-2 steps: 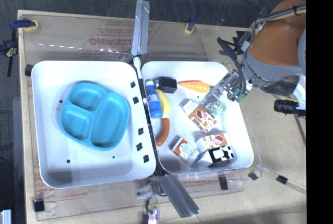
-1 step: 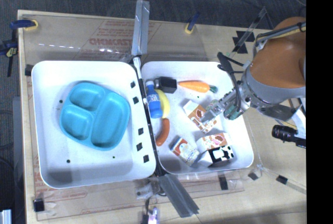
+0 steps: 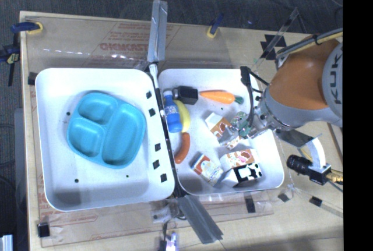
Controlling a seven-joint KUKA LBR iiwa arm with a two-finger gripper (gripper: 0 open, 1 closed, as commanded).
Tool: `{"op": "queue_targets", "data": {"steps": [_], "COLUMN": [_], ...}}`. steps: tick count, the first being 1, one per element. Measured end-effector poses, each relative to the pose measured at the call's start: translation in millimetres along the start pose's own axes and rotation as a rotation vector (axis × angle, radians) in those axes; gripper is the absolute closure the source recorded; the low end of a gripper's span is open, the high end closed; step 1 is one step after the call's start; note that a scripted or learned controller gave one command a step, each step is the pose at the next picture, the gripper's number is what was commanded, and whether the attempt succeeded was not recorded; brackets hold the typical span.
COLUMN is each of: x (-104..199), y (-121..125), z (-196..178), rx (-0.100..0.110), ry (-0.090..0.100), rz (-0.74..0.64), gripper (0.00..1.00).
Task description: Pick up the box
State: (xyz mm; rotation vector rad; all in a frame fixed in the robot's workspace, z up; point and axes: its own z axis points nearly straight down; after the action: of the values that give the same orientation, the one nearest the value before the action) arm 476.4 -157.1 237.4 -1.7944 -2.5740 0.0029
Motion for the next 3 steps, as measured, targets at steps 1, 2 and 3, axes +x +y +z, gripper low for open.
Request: {"op": "queue_targets", "data": {"steps": [1, 2, 3], "x": [71, 54, 111], "y": [27, 20, 42], "z": [31, 98, 46], "rx": [-0.002, 0.000, -0.003], "ry": [-0.002, 0.000, 0.000], "rz": [0.005, -0.055, 0.351], "gripper": [1.00, 1.00, 1.00]}}
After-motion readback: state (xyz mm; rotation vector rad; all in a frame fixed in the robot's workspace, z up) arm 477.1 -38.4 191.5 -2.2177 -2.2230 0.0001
